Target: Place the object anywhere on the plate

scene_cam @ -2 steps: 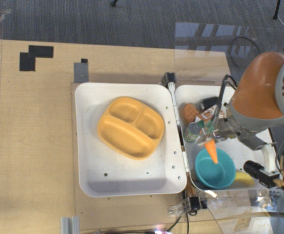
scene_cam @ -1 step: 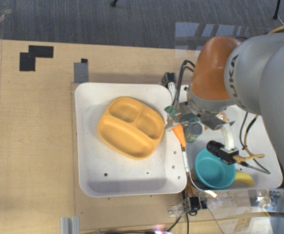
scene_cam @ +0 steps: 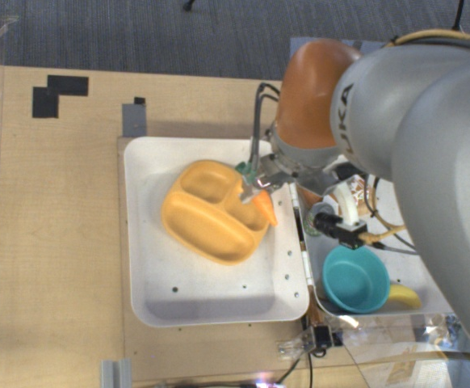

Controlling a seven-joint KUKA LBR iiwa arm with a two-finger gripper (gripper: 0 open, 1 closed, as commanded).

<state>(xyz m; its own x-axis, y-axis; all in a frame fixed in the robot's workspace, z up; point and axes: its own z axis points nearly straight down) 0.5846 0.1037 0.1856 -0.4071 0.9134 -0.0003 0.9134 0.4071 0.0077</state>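
A yellow divided plate [scene_cam: 207, 217] lies in the left white bin [scene_cam: 150, 281], tilted diagonally. At the plate's right edge an orange carrot-like object [scene_cam: 266, 207] sits between the fingers of my gripper [scene_cam: 253, 187], which reaches down from the grey arm with its orange band [scene_cam: 316, 87]. The carrot hangs over the plate's right rim, partly above the small right compartment. The gripper's fingers are closed around the carrot's top end.
The right bin [scene_cam: 320, 301] holds a teal cup [scene_cam: 354, 280] and a yellow object [scene_cam: 403, 297] beside it. The arm's bulk covers most of the right bin. Cables run near the wrist and at the bench's front edge.
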